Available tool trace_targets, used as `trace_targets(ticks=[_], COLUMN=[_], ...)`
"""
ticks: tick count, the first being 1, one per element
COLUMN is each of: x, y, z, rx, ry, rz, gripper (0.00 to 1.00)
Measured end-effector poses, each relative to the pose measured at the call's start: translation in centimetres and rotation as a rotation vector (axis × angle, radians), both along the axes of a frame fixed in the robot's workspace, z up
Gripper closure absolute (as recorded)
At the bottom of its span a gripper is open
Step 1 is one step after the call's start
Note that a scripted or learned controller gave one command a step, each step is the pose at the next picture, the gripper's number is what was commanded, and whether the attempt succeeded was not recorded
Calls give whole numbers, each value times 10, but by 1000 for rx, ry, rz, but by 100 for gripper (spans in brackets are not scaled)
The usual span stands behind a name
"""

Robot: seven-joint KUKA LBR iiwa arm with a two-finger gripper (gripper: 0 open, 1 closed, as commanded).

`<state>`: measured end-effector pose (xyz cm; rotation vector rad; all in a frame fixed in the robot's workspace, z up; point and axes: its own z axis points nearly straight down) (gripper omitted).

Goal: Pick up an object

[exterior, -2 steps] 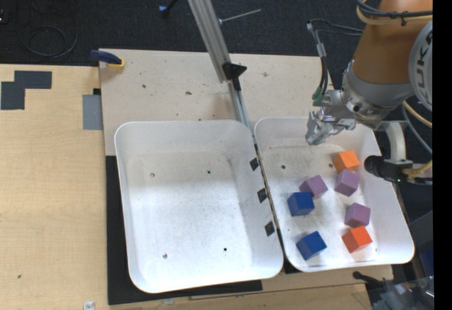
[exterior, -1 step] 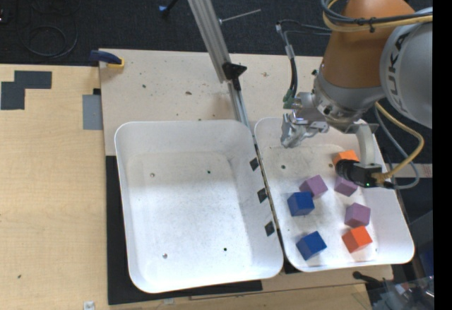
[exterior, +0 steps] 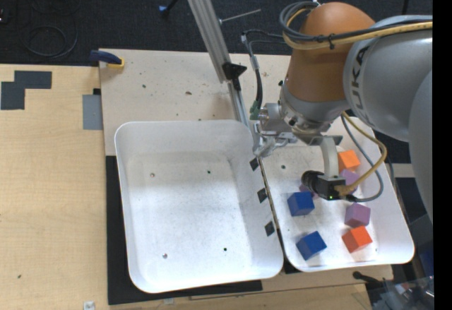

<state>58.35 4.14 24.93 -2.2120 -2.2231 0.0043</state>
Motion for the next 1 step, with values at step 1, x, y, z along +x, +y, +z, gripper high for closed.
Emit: trace_targets(ticks=[1], x=[-25], y=[54], z=[-10], rx=[0], ry=[1], rz=[1], gripper=[100])
